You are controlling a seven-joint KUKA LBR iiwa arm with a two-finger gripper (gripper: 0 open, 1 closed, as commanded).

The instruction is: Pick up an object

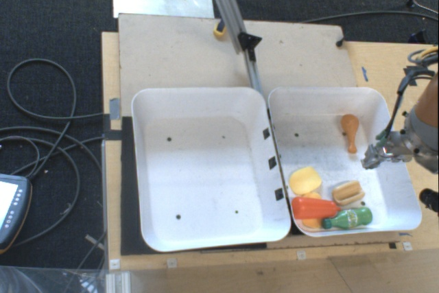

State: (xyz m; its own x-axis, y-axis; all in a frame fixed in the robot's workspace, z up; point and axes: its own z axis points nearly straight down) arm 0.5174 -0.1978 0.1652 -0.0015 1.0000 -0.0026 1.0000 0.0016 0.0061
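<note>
The gripper [371, 157] hangs over the right bin [394, 121], just right of the drumstick [350, 130]; its state cannot be told. An orange carrot [313, 207] partly hides a yellow piece below it.

Both white bins [206, 168] look like smooth, slightly glossy plastic. The toy foods at the right bin's 6 o'clock, a green bottle [348, 218], an orange carrot [312, 208] and a yellow piece [304, 181], show a plastic sheen. The bench top [178, 51] is matt, pale board; the floor [55, 10] is dark, rough carpet
</note>
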